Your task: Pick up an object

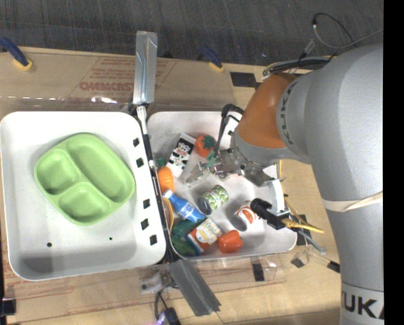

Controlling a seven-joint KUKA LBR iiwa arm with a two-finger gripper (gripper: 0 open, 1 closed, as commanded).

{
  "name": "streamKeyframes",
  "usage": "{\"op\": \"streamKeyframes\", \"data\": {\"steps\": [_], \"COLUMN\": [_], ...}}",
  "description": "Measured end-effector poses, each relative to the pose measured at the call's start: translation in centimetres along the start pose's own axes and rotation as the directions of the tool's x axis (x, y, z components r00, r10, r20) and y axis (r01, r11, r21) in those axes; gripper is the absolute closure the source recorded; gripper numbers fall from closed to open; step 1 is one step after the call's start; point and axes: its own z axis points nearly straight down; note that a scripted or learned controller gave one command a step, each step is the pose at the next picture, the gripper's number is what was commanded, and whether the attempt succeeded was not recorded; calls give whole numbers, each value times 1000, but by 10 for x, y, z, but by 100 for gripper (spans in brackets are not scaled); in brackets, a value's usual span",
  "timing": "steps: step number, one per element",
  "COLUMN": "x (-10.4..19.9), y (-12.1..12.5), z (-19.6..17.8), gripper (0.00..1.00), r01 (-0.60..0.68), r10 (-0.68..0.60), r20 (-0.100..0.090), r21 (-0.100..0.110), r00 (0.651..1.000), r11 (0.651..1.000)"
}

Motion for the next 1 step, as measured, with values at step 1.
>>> {"op": "streamKeyframes", "data": {"steps": [1], "x": [-59], "y": [22], "z": [9], "gripper": [0], "r01": [-47], "r10": [47], "r20": [-1], "r21": [0], "r00": [999], "r11": [999]}}
